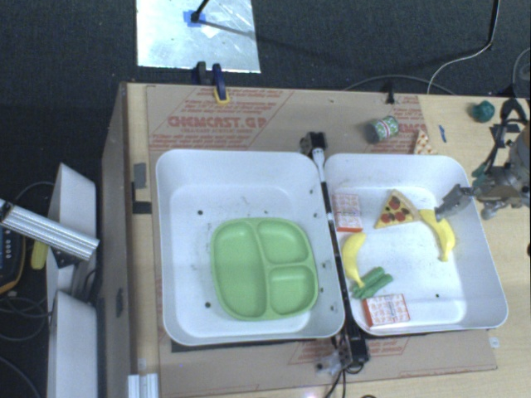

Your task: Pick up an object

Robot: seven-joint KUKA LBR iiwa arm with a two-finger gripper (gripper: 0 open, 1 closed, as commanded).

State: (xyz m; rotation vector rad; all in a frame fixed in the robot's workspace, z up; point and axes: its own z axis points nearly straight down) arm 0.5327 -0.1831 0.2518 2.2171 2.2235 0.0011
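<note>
Clearly the gripper [459, 196] hung at the right bin's [489, 305] far-right rim, fingers apart w/ nothing between, just beside a banana [441, 232]. Best bet: drop straight over its mid-curve, close across the narrow width. Pizza slice [397, 211] lay close by; second banana [353, 255], green beans [371, 282] & cards sat farther left.

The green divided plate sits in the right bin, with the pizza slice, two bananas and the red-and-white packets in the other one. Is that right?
Not quite: the camera view shows the green divided plate in the left bin. The pizza slice, the two bananas and the red-and-white packets lie in the right bin, as you said.
</note>
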